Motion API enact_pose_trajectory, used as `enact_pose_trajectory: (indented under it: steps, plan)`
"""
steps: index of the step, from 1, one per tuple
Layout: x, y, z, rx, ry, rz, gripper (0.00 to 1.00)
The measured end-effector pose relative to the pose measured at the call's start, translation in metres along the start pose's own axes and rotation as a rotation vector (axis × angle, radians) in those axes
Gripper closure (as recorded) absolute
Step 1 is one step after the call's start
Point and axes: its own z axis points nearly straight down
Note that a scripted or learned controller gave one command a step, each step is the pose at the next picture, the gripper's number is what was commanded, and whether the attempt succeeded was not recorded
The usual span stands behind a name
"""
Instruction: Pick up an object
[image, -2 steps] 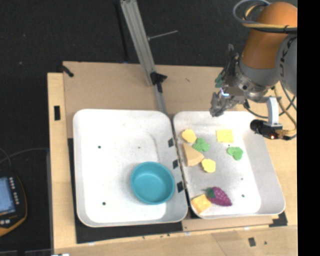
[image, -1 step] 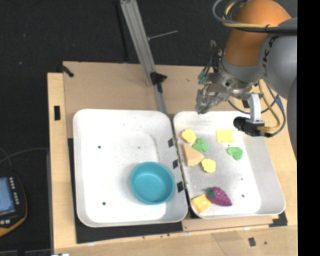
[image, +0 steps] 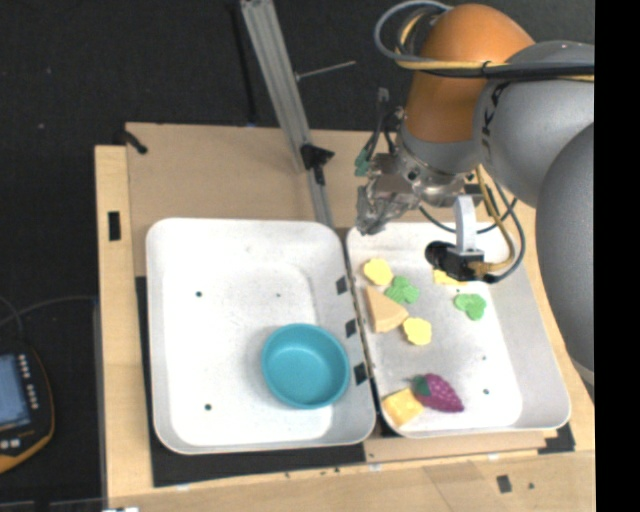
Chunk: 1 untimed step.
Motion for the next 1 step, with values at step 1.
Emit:
enact_pose_trajectory:
  steps: [1]
  plan:
    - [0.0592, -0.0002, 0.0033, -0.001, 0.001, -0.004, 1.00]
